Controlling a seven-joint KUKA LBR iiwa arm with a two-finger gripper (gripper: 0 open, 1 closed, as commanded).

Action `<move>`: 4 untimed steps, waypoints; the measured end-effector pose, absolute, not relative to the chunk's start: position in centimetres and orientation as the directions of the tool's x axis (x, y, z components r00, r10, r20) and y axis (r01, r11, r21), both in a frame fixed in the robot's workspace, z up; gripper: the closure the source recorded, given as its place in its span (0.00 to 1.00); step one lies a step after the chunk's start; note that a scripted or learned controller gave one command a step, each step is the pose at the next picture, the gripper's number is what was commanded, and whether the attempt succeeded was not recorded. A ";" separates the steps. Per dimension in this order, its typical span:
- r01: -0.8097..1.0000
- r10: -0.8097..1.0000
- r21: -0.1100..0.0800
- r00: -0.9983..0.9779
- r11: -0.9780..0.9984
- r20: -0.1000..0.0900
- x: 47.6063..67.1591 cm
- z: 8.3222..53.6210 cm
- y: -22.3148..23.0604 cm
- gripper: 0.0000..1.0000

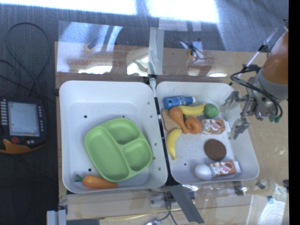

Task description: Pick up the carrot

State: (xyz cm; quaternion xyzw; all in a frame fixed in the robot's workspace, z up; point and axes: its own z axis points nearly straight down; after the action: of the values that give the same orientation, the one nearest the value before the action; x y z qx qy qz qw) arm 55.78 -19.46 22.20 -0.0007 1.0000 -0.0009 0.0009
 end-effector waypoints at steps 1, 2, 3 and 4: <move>0.097 0.097 0.001 -0.995 0.995 0.002 53.9 16.2 -14.0 0.00; 0.460 0.460 0.002 -0.888 0.888 -0.002 57.5 18.4 -5.8 0.00; 0.377 0.377 -0.002 -0.926 0.926 -0.001 56.8 18.4 -5.0 0.00; 0.349 0.349 -0.001 -0.937 0.937 -0.002 56.0 9.5 -9.7 0.00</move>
State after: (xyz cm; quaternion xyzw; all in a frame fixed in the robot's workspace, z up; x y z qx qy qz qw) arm 55.97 -9.75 9.52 0.1772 0.9842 -0.0007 0.0008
